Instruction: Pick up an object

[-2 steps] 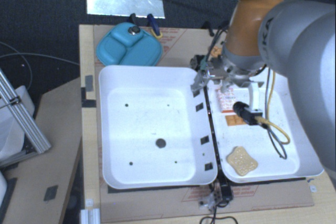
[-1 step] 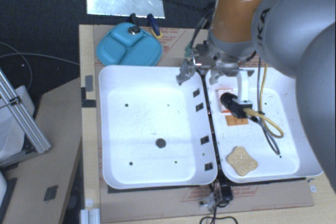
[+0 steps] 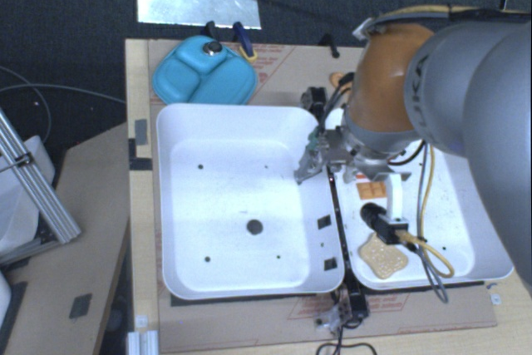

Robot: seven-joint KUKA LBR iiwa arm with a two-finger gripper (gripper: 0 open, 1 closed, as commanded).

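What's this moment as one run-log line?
gripper: over left bin rim | right bin: biscuit, orange piece

Bulky grey arm (image 3: 478, 87), glossy orange band (image 3: 389, 79) above the wrist, small metallic gripper (image 3: 306, 166).

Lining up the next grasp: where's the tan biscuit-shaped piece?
Camera view: the tan piece lies in the right bin, near-left corner, just below an orange item.

no legible text; red print (image 3: 268, 57) on cardboard (image 3: 287, 79) too blurred.
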